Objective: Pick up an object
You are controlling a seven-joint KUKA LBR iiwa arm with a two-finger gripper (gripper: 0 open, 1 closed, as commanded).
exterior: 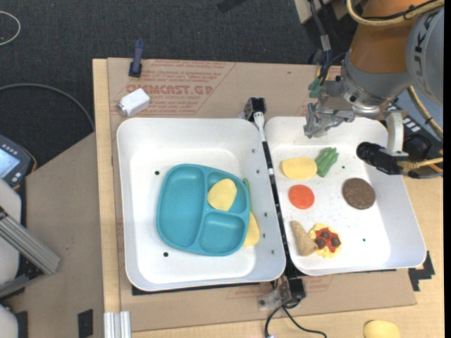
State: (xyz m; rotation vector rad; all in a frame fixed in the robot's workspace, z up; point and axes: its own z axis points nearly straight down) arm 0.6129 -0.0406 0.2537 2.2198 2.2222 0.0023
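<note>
L bin (134,189) holds teal tray (183,213), open floor along its far edge. R bin (402,238): food clustered mid, near-R corner open. Gripper (320,127) hangs over far-L corner just above green piece (327,161); jaws: can't tell.

**Food pieces in the right bin**

You had a green piece (327,161) touching a yellow oval (299,167), an orange disc (301,196), a brown disc (359,193) and a pizza slice (315,239), all lying flat, mostly apart.
</note>
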